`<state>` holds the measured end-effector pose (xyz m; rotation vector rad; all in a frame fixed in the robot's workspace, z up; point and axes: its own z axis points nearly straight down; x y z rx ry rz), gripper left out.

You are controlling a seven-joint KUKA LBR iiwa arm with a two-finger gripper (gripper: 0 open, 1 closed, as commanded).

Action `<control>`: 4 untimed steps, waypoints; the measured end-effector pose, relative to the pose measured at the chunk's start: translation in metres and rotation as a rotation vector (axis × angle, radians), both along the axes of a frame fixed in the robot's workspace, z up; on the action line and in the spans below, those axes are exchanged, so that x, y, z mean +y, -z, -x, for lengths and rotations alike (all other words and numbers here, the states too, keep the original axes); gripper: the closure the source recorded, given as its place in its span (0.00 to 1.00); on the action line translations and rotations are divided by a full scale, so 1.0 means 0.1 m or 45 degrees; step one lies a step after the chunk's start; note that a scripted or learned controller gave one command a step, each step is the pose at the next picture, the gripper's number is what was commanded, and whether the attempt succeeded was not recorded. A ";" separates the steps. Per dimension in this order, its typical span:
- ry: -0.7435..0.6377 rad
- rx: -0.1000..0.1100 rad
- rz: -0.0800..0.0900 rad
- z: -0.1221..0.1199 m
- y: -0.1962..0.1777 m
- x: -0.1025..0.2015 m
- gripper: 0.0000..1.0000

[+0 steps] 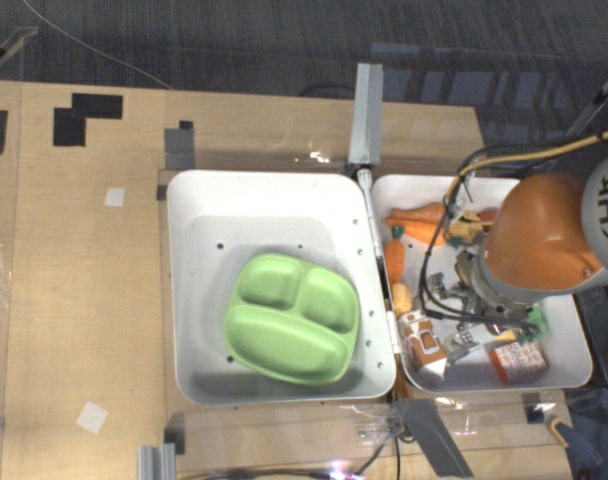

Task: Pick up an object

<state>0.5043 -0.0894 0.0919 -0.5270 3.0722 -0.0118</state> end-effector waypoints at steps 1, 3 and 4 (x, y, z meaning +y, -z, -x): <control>-0.003 -0.064 0.001 -0.13 -0.17 0.02 1.00; -0.901 0.021 0.011 -0.25 -0.17 -0.64 1.00; -1.509 0.018 0.021 -1.03 -0.34 -0.72 1.00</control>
